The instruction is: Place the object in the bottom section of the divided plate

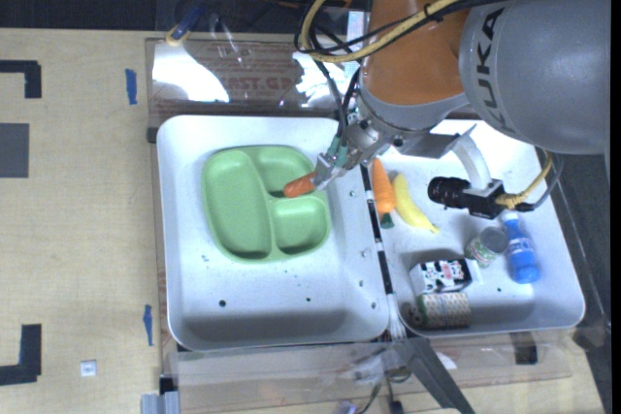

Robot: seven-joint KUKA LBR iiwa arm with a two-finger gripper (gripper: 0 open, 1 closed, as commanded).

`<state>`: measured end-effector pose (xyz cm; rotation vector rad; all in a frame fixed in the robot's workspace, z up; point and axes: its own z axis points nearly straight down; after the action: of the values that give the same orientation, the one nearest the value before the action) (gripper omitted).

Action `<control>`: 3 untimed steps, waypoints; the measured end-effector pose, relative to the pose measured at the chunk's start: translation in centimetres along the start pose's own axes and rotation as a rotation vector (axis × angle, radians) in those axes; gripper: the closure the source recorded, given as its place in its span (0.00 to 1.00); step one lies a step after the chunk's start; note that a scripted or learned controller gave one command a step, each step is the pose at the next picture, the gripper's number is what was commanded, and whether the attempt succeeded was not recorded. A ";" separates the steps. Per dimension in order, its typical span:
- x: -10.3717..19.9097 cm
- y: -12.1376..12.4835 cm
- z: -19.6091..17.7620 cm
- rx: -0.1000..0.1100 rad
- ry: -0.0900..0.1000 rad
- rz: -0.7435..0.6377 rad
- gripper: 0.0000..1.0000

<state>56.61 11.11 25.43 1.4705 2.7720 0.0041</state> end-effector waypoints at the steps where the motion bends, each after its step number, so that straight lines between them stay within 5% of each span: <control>1: -0.2 0.1 -1.0 -0.004 -0.002 0.003 1.00; 2: -0.3 0.1 -2.0 -0.008 -0.004 0.005 1.00; 3: 4.9 1.3 5.5 0.006 0.003 0.160 1.00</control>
<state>54.98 15.85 19.93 1.6908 2.6497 -0.0013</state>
